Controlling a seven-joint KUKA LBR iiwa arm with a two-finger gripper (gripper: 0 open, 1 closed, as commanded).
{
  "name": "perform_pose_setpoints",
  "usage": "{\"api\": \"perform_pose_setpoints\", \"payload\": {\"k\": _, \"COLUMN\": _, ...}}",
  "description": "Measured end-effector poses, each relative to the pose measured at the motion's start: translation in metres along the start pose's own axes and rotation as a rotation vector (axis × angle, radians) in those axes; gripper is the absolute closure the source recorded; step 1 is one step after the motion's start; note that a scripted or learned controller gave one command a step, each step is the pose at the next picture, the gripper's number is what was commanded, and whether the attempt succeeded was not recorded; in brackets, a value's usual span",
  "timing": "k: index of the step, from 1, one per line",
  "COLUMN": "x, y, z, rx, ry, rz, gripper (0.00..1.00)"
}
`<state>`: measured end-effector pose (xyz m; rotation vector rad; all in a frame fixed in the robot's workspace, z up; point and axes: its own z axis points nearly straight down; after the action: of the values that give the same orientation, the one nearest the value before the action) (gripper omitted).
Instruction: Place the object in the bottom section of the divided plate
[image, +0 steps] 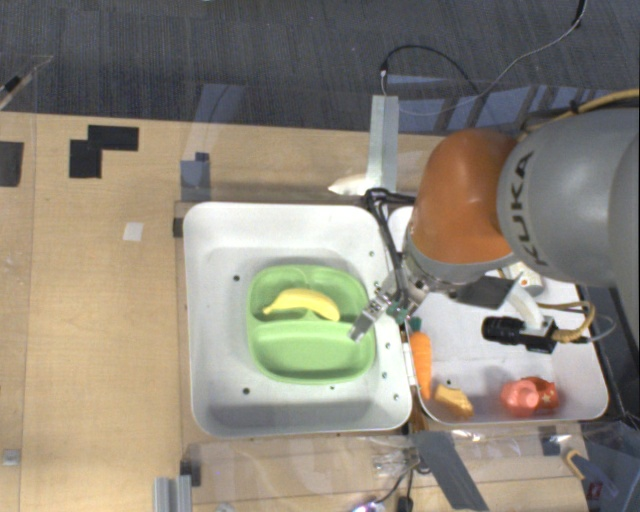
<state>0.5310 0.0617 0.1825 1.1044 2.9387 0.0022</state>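
Observation:
A green divided plate (300, 355) sits in the left white bin (215, 330). A yellow banana (300, 303) lies in the plate's upper section. The large bottom section holds nothing. My gripper (368, 320) hangs at the plate's right rim, its fingers open and nothing between them. The grey arm with its orange band (460, 205) reaches in from the right and covers part of the right bin.
The right bin (590, 400) holds an orange carrot (421, 362) along its left wall, a small orange-yellow piece (453, 402) and a red fruit (528, 395). A black cable connector (515, 331) hangs from the wrist over that bin.

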Motion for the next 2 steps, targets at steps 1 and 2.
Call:
{"api": "perform_pose_setpoints", "payload": {"k": 1, "x": -0.0424, "y": -0.0113, "z": -0.0002, "rx": -0.002, "ry": -0.001, "rz": -0.41, "gripper": 0.0}}
{"api": "perform_pose_setpoints", "payload": {"k": 2, "x": -0.0432, "y": -0.0084, "z": -0.0087, "rx": -0.006, "ry": -0.002, "rz": -0.408, "gripper": 1.0}}
